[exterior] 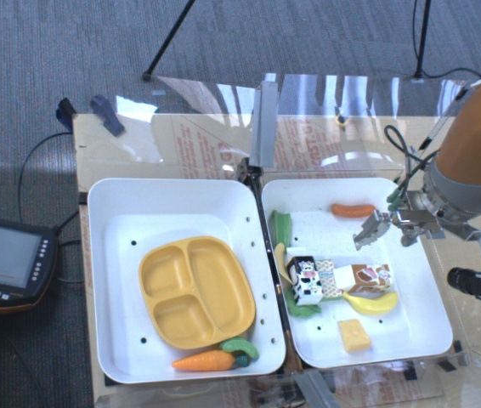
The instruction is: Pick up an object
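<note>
Two white bins are seen side by side. In the left bin (113, 228) a yellow divided plate (195, 291) is laid, with a toy carrot (204, 361) below it. In the right bin (432, 313) a sausage (353, 210), a cow-patterned carton (306, 280), a banana (370, 303) and a cheese block (355, 336) are scattered. The gripper (391, 228) is held above the right bin, its fingers spread, nothing between them.

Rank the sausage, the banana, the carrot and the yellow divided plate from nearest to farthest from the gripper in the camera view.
From the gripper:
1. Sausage, right bin, just left of it.
2. Banana, right bin, below it.
3. Yellow divided plate, left bin.
4. Carrot, left bin's bottom edge.
</note>
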### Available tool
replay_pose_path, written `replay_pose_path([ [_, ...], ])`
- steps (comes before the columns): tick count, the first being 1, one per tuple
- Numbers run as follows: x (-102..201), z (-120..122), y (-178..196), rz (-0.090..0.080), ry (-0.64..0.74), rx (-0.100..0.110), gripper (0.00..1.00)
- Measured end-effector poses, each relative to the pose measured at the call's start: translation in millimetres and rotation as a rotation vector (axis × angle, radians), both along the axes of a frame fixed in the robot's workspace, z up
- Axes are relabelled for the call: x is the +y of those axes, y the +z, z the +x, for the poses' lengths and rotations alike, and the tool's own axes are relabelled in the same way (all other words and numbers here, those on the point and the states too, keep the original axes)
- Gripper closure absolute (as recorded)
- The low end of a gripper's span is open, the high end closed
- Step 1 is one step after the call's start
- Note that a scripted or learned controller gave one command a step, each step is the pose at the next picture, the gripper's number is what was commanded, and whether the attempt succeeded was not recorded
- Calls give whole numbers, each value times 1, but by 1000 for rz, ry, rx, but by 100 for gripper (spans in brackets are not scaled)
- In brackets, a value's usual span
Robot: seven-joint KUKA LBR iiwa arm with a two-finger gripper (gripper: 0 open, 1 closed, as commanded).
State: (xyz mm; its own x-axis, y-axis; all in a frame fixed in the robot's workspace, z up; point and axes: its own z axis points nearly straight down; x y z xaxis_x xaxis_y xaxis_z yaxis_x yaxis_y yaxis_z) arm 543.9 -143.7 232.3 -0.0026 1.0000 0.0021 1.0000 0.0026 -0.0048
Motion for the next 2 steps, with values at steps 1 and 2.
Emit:
replay_pose_path([
  [1,-3,-36,-119,-6,221,-18,0],
  [2,-32,19,-130,-10,142,-31,0],
])
